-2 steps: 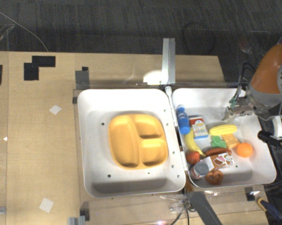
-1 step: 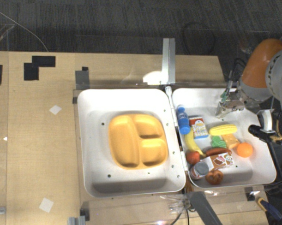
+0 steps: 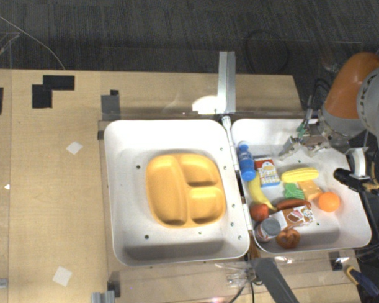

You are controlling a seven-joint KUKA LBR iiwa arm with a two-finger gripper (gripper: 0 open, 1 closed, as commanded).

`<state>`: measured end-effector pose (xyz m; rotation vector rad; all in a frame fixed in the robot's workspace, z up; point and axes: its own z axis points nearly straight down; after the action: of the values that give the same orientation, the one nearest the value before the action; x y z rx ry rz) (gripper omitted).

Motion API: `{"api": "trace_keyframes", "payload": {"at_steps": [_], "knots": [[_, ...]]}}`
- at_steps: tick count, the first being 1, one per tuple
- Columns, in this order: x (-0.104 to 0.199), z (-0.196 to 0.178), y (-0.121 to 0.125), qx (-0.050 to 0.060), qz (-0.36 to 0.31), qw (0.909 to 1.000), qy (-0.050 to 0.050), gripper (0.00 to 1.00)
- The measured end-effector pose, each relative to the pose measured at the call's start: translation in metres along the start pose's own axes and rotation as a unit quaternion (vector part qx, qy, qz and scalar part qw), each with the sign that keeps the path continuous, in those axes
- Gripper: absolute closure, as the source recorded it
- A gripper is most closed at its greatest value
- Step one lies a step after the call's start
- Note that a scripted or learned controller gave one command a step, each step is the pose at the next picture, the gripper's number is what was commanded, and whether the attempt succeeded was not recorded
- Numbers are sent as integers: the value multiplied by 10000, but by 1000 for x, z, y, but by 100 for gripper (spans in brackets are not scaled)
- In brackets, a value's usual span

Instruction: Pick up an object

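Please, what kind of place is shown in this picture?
Probably a robotics lab bench for grasping trials. A grey arm with an orange band reaches over two white bins: one holds a yellow divided tray, the other toy food such as an orange.

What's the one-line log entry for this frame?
arm: over right bin | gripper: above toys, nothing seen held | yellow tray: left bin
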<state>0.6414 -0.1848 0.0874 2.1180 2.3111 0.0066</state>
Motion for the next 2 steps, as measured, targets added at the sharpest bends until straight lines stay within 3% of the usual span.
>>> {"api": "trace_keyframes", "payload": {"at_steps": [1,2], "knots": [[-8,-2,-111,-1,-932,9956,-9,0],[27,-64,-92,-17,-865,9962,-3,0]]}}
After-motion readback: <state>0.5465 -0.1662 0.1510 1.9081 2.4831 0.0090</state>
